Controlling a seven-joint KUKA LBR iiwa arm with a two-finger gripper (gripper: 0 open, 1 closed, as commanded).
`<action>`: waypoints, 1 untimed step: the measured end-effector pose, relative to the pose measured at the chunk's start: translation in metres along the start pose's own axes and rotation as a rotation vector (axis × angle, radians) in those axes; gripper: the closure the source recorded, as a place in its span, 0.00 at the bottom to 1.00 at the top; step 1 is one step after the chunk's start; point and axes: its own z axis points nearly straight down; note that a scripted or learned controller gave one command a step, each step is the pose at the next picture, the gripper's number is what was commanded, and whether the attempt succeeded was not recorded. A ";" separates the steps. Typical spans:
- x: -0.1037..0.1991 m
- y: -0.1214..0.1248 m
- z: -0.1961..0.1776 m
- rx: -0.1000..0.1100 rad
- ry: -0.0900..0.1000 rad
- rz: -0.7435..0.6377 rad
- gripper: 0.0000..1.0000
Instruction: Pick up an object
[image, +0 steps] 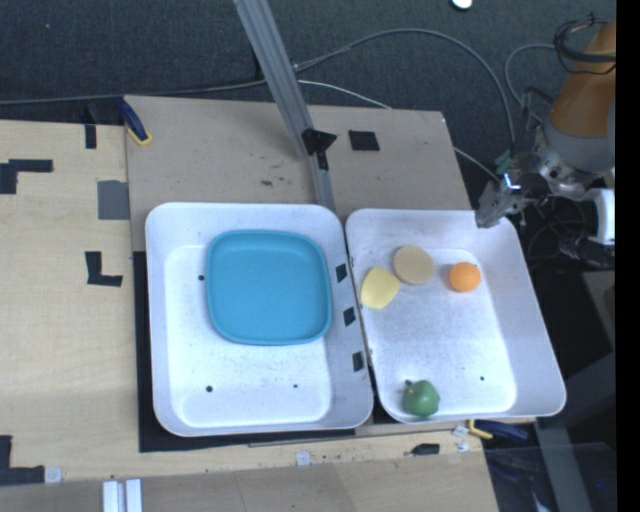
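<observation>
The right bin (520, 330) holds an orange ball (463, 277), a tan round piece (412, 265), a pale yellow piece (379, 288) and a green pepper-like object (421, 398) near its front rim. My gripper (493, 208) hangs at the bin's far right corner, above the rim, apart from every object. The arm's orange band (585, 95) is at the upper right.
The left bin (175, 330) carries a blue square plate (268, 286). A slanted metal bar (290, 90) runs from the top down to the gap between the bins. Cables lie behind the bench at the upper right.
</observation>
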 end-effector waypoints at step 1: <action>-0.004 0.003 -0.043 0.001 0.000 0.000 1.00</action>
